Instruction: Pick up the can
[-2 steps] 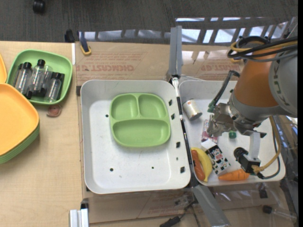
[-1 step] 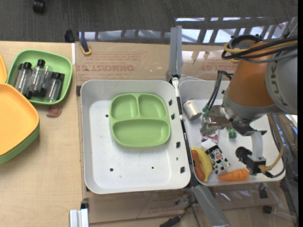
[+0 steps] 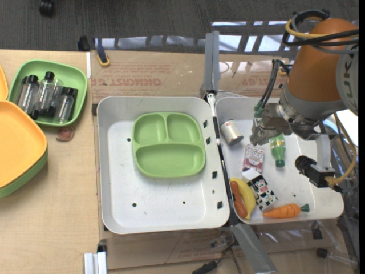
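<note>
- A green divided plate (image 3: 169, 144) was seen in the left bin (image 3: 114, 210).
- The can (image 3: 231, 132) lay on its side in the right bin (image 3: 325, 207), near its left wall.
- The arm (image 3: 319, 67) was reached down from the right.
- The gripper (image 3: 258, 135) was poised just right of the can, above a small packet (image 3: 254, 157); whether it was released or clenched could not be told.

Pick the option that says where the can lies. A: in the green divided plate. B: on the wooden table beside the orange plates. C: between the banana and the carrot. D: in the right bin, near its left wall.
D: the can lies on its side in the right bin, close to the left wall, apart from the claw.
</note>
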Robot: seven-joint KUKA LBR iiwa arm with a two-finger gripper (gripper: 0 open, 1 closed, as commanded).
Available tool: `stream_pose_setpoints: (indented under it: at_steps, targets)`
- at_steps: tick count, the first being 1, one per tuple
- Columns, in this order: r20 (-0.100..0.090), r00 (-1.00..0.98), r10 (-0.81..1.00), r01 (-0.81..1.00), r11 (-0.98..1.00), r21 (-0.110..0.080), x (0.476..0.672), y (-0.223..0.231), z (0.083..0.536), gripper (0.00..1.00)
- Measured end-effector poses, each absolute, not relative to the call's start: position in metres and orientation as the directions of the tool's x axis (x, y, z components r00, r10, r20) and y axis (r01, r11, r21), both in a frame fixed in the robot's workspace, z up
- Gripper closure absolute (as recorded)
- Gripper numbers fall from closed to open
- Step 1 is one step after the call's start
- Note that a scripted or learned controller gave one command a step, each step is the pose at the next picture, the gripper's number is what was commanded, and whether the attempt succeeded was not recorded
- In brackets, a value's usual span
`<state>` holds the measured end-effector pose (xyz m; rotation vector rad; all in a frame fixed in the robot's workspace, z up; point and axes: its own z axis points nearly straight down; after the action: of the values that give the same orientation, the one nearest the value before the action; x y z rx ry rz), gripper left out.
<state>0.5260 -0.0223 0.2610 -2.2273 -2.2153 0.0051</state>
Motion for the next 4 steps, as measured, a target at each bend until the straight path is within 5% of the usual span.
stream_pose_setpoints:
  at_steps: [1, 2, 3, 4]
  targets:
    - [-0.001, 0.034, 0.999, 0.999, -0.034, -0.006, 0.477, -0.018, 0.19, 1.0]
    - [-0.003, 0.268, 0.963, 0.963, -0.268, -0.004, 0.523, 0.008, 0.19, 1.0]
    - [-0.003, 0.153, 0.988, 0.988, -0.153, -0.002, 0.55, -0.048, 0.194, 1.0]
    - [-0.002, 0.331, 0.944, 0.944, -0.331, -0.005, 0.506, -0.027, 0.19, 1.0]
